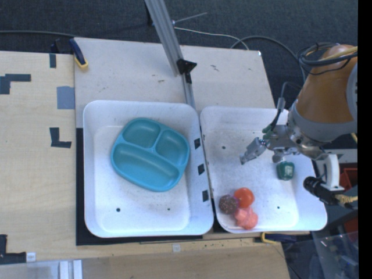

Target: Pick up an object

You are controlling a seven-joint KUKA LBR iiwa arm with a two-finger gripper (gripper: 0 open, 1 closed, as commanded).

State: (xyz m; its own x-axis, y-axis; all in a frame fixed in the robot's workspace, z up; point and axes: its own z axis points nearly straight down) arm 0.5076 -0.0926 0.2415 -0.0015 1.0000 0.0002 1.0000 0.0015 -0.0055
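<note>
- Two-finger gripper hovers over the right white bin, fingers spread open, nothing between them.
- Candidates: small green round object just right of it; red ball, dark brownish lump and pink lump clustered at the near edge.
- Likely light and small; the red one may roll, so grip across its middle.
- Blue compartment plastic plate in the left bin.

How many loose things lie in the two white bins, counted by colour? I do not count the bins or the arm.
Blue: 1, the divided plate in the left bin
Green: 1, the small object in the right bin
Red: 1, the round object
Pink: 1, the lump
Dark brownish: 1, the ball
Total: 5
</note>
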